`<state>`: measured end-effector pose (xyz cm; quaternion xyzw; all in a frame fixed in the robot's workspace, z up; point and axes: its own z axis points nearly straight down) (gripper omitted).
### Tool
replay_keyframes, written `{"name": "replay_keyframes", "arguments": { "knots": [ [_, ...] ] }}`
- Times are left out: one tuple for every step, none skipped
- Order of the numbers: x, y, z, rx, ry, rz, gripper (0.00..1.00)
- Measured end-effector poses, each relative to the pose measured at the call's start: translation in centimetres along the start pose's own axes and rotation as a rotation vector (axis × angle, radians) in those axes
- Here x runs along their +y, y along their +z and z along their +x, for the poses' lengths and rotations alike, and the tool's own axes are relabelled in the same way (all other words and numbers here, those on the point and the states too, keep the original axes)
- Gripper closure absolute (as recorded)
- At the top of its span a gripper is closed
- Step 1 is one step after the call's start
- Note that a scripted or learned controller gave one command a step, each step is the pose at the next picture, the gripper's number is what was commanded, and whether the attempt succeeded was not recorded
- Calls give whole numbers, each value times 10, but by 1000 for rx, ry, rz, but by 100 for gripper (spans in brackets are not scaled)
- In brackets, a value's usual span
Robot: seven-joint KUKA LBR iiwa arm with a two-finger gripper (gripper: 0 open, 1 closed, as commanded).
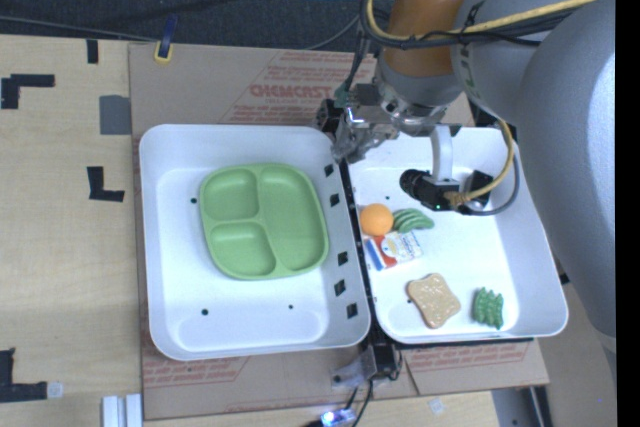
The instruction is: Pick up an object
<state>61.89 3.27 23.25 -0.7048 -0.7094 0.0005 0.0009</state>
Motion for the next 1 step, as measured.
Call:
{"name": "replay_keyframes", "arguments": {
  "knots": [
    [7,-7,52,1,0,-2,100]
  ]
}}
